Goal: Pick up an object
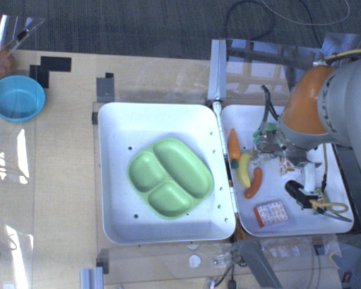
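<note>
Nearest the camera, at the front of the right bin (302, 224), lay a small red patterned packet (271, 214). Beyond it a reddish sausage (253, 182) sat just beside a yellow banana (244, 169), level with the green divided plate (170, 176) in the left bin (117, 137). Farther back an orange carrot (233, 144) lay along the right bin's left wall. The gripper (266, 144) hung just right of the carrot and banana; whether it was spread or pressed together could not be told. The banana looked like light, stiff, smooth toy plastic, apt to slip, so pinching across its thick middle seemed best.
</note>
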`<state>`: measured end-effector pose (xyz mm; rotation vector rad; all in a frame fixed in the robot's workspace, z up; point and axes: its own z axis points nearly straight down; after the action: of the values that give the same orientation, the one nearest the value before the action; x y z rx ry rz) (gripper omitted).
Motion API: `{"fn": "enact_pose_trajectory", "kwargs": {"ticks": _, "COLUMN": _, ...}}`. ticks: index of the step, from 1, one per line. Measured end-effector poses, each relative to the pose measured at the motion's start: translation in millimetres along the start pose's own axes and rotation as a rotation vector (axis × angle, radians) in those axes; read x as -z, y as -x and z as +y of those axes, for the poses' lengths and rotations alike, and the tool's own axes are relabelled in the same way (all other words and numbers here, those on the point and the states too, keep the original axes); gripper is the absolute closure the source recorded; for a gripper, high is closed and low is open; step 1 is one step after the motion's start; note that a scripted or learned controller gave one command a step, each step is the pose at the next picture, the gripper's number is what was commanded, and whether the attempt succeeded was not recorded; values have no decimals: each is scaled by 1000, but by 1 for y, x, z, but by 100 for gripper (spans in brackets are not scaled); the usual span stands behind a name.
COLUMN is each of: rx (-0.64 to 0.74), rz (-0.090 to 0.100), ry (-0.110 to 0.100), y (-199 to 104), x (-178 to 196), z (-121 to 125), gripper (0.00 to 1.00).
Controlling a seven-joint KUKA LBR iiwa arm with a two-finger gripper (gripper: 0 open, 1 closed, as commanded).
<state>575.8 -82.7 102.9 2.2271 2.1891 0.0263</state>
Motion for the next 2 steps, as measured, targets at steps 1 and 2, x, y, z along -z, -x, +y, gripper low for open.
{"fn": "enact_pose_trajectory", "kwargs": {"ticks": 1, "rx": 0, "rz": 0, "ry": 0, "y": 0, "x": 0, "z": 0, "gripper": 0}}
{"fn": "enact_pose_trajectory", "kwargs": {"ticks": 2, "rx": 153, "rz": -6, "ry": -7, "y": 4, "x": -12, "z": 16, "gripper": 0}}
